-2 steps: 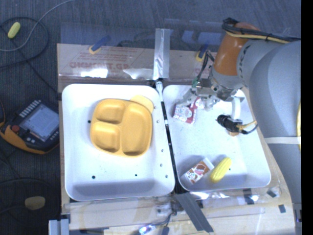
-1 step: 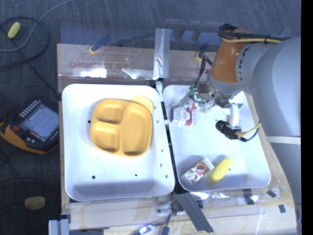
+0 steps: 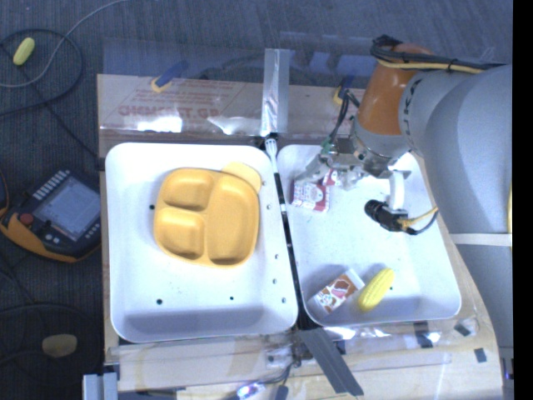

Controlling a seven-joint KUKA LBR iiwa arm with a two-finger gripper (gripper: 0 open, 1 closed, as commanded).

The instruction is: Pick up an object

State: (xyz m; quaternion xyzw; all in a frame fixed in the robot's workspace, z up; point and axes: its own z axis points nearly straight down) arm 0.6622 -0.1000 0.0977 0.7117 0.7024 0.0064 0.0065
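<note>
Red-and-white crinkled packet (image 3: 310, 194) lies just beside the tool (image 3: 333, 167); whether it grips, I cannot tell.

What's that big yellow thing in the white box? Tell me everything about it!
The yellow tray looks like smooth plastic, with three rounded compartments: two smaller ones on its left side and one larger on the right. It lies flat and right side up in the left bin, toward the far end. A pale yellow round piece peeks out from its far right corner, touching it.
</note>
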